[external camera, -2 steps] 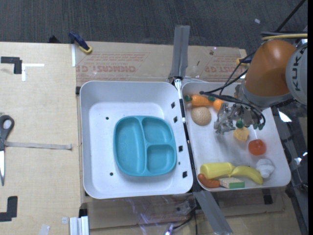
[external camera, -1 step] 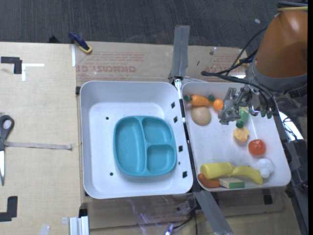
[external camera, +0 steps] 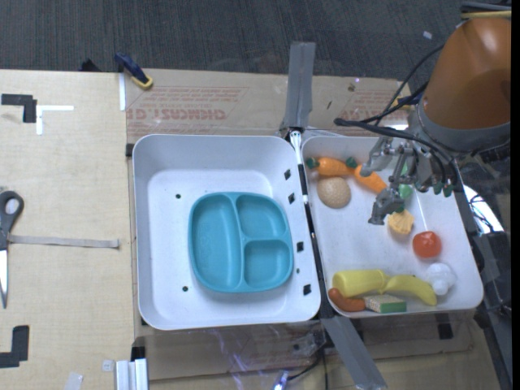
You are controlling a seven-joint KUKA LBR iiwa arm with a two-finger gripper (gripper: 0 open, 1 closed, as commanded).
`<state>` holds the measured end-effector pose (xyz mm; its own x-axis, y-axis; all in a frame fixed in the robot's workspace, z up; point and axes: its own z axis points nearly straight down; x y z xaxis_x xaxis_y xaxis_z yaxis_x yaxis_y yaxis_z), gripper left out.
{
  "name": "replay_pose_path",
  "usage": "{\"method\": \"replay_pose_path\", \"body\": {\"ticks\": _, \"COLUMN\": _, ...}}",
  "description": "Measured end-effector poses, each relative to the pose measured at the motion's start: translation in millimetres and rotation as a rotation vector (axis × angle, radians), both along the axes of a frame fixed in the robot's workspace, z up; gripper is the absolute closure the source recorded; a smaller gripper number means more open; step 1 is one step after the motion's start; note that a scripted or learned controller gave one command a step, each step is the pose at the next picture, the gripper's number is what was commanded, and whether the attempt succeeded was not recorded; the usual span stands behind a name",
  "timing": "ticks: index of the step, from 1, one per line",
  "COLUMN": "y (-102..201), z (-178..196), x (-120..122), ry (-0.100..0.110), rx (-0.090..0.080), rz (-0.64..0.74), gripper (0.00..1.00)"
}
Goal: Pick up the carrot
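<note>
The carrot (external camera: 332,167), orange with a green tip, lies at the far left corner of the right bin (external camera: 463,242). A second orange piece (external camera: 370,179) lies just right of it and runs slantwise under the gripper's metal parts. My gripper (external camera: 384,192) hangs low over the far middle of the right bin, right beside that orange piece and a little right of the carrot. Cables and the arm's orange band (external camera: 475,71) rise behind it. Nothing visibly hangs from the gripper.
In the right bin are a beige egg-like ball (external camera: 333,192), a yellow chunk (external camera: 400,223), a red tomato (external camera: 426,244), a white ball (external camera: 439,276), a banana (external camera: 410,288), a yellow cylinder (external camera: 361,281) and a red sausage (external camera: 347,302). The left bin (external camera: 154,218) holds a teal divided plate (external camera: 241,240).
</note>
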<state>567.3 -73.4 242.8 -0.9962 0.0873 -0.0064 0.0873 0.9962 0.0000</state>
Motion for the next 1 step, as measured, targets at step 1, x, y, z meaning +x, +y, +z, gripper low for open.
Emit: {"method": "replay_pose_path", "body": {"ticks": 1, "y": -39.0, "z": -130.2, "x": 50.3, "ry": 0.004, "rx": 0.000, "rz": -0.004, "gripper": 0.00}}
